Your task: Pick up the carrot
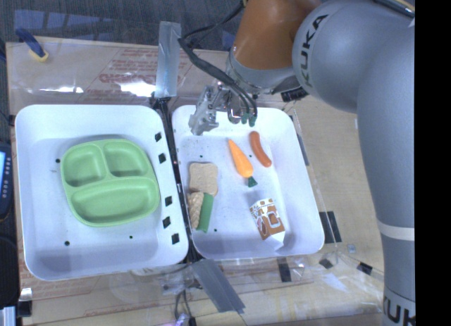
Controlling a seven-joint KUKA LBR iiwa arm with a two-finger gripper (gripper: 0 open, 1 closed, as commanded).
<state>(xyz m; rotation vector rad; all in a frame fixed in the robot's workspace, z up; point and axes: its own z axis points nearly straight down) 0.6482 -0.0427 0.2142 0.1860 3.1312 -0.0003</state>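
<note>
An orange carrot (240,160) with a small green stem end lies in the middle of the right bin (303,170), pointing up-left. My gripper (215,115) hangs over the bin's far left corner, up and left of the carrot and apart from it. Nothing is seen between its fingers.
A sausage (260,148) lies just right of the carrot. A bread slice (204,177), a cracker and a green stick (205,212) sit at the bin's left, a printed packet (268,220) near its front. The left bin (35,177) bears a green divided plate (109,182).
</note>
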